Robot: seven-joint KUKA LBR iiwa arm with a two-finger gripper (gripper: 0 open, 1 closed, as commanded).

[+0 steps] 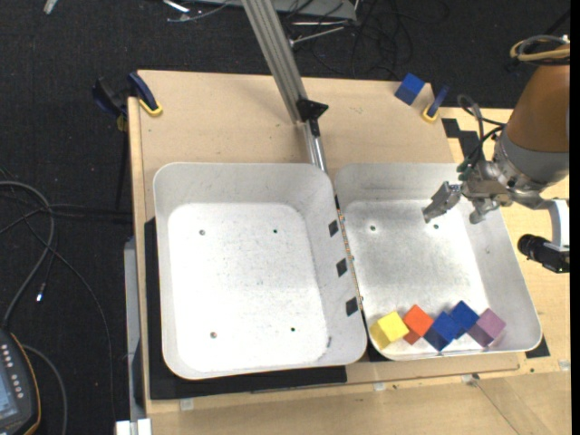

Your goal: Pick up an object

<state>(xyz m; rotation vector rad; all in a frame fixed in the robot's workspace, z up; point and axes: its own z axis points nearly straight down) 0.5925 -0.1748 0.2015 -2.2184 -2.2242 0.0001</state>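
From my seat I see the gripper (460, 205) hanging over the upper right part of the right bin (507, 243); its two fingers are spread apart, with nothing between them; one finger (441, 201) angles out toward the bin's middle, the other sits closer to the right wall. The things to pick lie well apart from it, bunched along the near edge of the same bin; I count a yellow cube (391, 328) at the left end, an orange cube (418, 322) touching it, a blue cube (451, 324) next, and a purple cube (488, 327) at the right end by the corner. The left bin (172, 243) sits just beside the right one. Another blue block (410, 88) rests on the wooden bench (227, 116) beyond the bins, near a clamp.
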